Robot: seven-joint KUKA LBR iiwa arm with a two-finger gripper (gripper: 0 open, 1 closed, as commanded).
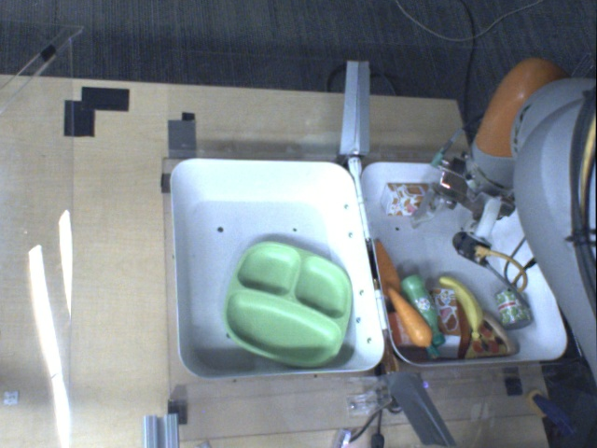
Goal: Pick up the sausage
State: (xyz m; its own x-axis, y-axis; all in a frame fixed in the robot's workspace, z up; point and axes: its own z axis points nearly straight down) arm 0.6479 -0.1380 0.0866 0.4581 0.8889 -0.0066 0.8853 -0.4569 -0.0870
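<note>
In the right-hand bin [550, 339], a heap of toy food lies against the near-left corner: a carrot [410, 317], a banana [464, 301], a pizza slice [490, 343] and a green can [511, 306] a little apart. The sausage [383, 265], a reddish-brown link, rests along the left wall, just beyond the carrot. The gripper [454, 183] hangs over the far end of the bin, well apart from it; whether it is parted or closed cannot be told. The approach seems not yet begun: the arm must travel nearer and left, then descend. No writing is legible. A green divided plate [289, 301] sits in the left bin [196, 250].
</note>
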